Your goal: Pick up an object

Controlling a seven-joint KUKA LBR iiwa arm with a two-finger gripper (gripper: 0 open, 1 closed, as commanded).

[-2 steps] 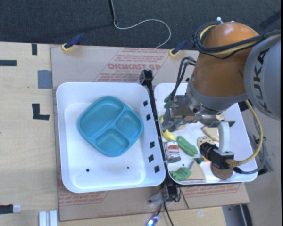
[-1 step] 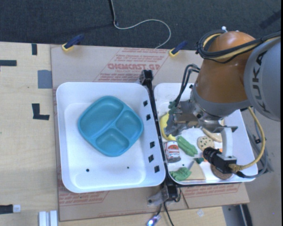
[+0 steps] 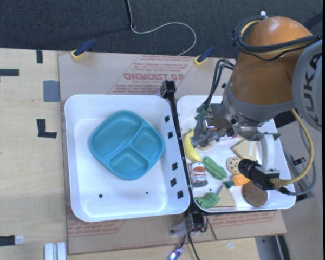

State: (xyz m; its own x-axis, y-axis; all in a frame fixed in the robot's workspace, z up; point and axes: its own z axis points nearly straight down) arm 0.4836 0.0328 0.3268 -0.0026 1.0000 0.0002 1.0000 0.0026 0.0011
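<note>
The right bin [image 3: 281, 205] holds several small toy foods: a yellow banana [image 3: 192, 149], a green pickle-like piece [image 3: 214, 167], a small red-labelled can [image 3: 197, 174], a green leafy piece [image 3: 208, 200], an orange piece [image 3: 239, 180], a holed cracker [image 3: 234, 164] and a brown round cookie [image 3: 255, 194]. My gripper [image 3: 206, 135] hangs low over the bin's left part, just right of the banana and above the green piece. The orange-banded wrist hides the bin's back. Nothing shows between the fingers.
The left bin [image 3: 81, 145] holds a blue divided plate [image 3: 127, 144]. A black divider with clips [image 3: 176, 145] runs between the bins. Cables [image 3: 303, 167] loop off the wrist at the right. Cardboard [image 3: 146, 75] lies under both bins.
</note>
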